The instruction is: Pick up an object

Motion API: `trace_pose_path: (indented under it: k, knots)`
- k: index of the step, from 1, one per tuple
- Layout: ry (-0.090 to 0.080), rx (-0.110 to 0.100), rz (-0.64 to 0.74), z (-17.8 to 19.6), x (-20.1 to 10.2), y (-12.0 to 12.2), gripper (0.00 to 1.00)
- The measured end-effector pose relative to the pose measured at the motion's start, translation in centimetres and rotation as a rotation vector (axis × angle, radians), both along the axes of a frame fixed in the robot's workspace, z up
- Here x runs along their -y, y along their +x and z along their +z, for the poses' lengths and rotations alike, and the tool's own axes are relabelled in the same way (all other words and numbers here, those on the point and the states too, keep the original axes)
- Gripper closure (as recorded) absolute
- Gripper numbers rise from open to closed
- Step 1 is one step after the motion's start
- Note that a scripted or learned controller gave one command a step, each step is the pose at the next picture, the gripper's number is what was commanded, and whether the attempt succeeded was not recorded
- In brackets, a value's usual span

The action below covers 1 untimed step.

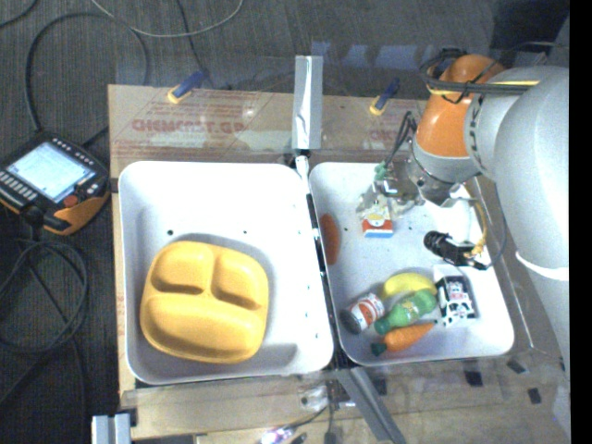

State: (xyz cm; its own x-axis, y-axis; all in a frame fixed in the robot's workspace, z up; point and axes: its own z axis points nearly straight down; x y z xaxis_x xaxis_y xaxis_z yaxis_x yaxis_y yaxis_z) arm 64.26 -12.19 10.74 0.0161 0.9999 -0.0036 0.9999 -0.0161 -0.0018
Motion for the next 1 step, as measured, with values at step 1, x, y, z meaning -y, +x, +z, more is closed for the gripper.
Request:
trace_pose_path:
  k: [1]
  knots:
    - [0.004,0.001,0.020,8.94,-6.31,1.39,1.00]
